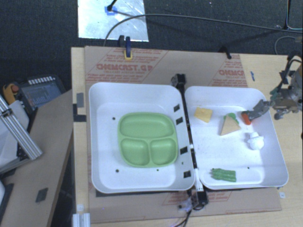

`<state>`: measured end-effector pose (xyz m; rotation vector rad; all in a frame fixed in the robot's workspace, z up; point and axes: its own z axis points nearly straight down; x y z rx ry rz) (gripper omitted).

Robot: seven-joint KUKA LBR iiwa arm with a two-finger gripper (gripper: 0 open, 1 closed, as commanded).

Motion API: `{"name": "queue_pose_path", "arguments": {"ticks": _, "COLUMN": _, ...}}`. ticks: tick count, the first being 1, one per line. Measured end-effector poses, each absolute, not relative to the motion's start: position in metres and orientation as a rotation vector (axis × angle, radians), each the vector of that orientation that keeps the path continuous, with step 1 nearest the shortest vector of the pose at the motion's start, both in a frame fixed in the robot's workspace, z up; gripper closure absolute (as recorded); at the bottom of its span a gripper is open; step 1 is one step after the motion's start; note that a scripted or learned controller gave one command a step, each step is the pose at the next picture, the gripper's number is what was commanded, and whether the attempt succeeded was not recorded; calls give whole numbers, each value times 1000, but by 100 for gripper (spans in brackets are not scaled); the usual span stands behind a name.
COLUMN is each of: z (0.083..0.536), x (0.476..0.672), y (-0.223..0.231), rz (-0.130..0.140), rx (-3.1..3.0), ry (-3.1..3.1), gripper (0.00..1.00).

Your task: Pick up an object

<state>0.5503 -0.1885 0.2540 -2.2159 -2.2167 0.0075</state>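
My gripper (254, 112) reaches in from the right over the right bin (270, 174), low near its far right side. Its tip is right beside a small red-orange piece (246, 119); whether it touches the piece is unclear. Just left of that lies a tan wedge (229, 126) with a green bit (231, 116) at its top. A yellow block (204, 114) sits further left. A white lumpy object (254, 141) rests below the gripper. A green bean-like bundle (223, 174) lies near the bin's front edge.
The left bin (102, 126) holds a green divided plate (147, 139). A black hinge strip (184, 126) runs between the two bins. Cables (199, 19) cross the dark floor behind the bench, and a device (40, 93) sits on the side table at left.
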Motion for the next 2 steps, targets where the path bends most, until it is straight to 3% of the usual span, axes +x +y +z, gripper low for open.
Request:
{"name": "queue_pose_path", "arguments": {"ticks": 1, "z": 260, "x": 553, "y": -188, "rz": -1, "rx": -2219, "ry": -2226, "gripper": 0}}
{"name": "queue_pose_path", "arguments": {"ticks": 2, "z": 201, "x": 552, "y": -179, "rz": 2, "rx": -2217, "ry": -2221, "gripper": 0}}
